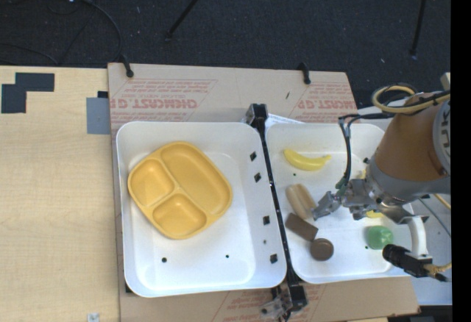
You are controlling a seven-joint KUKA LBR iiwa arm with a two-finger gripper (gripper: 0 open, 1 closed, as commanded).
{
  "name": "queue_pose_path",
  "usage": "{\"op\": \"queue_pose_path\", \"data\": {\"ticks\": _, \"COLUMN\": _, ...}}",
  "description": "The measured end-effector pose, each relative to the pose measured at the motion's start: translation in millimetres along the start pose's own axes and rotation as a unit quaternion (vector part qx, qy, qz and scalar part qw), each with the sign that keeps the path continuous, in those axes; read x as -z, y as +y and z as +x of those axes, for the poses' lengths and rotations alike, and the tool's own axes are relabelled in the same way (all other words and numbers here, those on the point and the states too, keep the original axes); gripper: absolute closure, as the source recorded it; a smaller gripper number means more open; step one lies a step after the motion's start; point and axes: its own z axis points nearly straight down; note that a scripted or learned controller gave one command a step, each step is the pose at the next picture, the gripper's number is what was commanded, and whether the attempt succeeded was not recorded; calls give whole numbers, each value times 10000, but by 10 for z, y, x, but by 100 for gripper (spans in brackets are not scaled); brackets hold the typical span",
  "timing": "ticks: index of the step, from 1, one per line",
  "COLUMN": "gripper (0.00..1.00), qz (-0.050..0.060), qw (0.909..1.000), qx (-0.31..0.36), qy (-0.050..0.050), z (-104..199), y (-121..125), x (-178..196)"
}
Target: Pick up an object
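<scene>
The left bin [147, 269] at nine o'clock carries a yellow divided plate [180, 188], and the right bin [346, 273] at three o'clock carries the smaller pieces. The arm [408, 148] hangs over that bin, its jaws [325, 204] spread, gripping nothing. Just at their eight o'clock lies a tan wooden cylinder [299, 199], probably light, stiff and smooth, best pinched across its middle; a banana [306, 159] lies at twelve.

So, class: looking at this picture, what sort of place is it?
Probably a robotics lab. A robot arm reaches over two white bins holding toy items like a banana, and cables trail across the dark floor.
</scene>
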Motion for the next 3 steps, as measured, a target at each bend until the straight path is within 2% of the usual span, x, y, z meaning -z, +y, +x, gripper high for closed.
{"op": "queue_pose_path", "data": {"ticks": 1, "gripper": 0, "qz": -42, "qw": 10000, "qx": -7, "qy": -4, "z": 4, "y": 7, "x": -515}}
{"op": "queue_pose_path", "data": {"ticks": 2, "gripper": 100, "qz": -43, "qw": 10000, "qx": -15, "qy": 9, "z": 5, "y": 16, "x": -383}}
{"op": "queue_pose_path", "data": {"ticks": 3, "gripper": 100, "qz": -54, "qw": 10000, "qx": 7, "qy": -13, "z": -37, "y": 51, "x": 48}}
